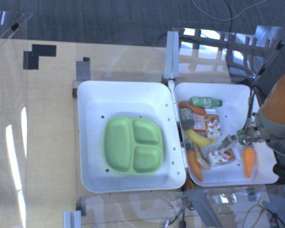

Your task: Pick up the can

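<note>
Reaching into the right bin (237, 90), the gripper (226, 141) hovers with fingers spread open, nothing between them, over the food packets. The can (186, 118) lies against the left wall beside the banana (199, 137), so it likely needs shifting leftward before closing

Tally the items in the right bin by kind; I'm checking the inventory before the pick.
Orange carrots: 3
Printed snack packets: 2
Yellow banana: 1
Green plastic bottle: 1
Dark cylindrical can: 1
Total: 8
</note>
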`<move>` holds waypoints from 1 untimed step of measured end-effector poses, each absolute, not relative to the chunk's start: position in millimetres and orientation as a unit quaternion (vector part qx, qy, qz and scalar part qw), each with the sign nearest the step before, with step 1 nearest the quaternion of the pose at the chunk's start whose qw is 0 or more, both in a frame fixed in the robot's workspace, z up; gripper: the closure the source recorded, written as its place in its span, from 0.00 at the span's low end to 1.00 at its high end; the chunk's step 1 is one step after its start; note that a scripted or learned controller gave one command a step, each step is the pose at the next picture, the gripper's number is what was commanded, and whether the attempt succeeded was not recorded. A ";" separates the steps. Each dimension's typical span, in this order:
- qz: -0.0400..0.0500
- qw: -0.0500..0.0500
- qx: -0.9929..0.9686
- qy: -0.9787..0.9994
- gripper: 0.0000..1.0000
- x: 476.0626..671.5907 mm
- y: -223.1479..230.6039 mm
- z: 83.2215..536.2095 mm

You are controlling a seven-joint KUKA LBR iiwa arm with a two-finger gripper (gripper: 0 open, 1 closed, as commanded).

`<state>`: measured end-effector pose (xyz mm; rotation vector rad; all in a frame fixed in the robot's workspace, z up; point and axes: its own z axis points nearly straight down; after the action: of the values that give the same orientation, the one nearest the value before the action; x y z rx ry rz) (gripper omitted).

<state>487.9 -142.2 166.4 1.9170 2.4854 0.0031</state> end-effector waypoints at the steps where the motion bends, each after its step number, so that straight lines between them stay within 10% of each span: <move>1: 0.004 0.007 0.640 0.768 0.00 506.5 -153.1 89.5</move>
<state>506.5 -153.1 89.5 2.0027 2.4020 0.0126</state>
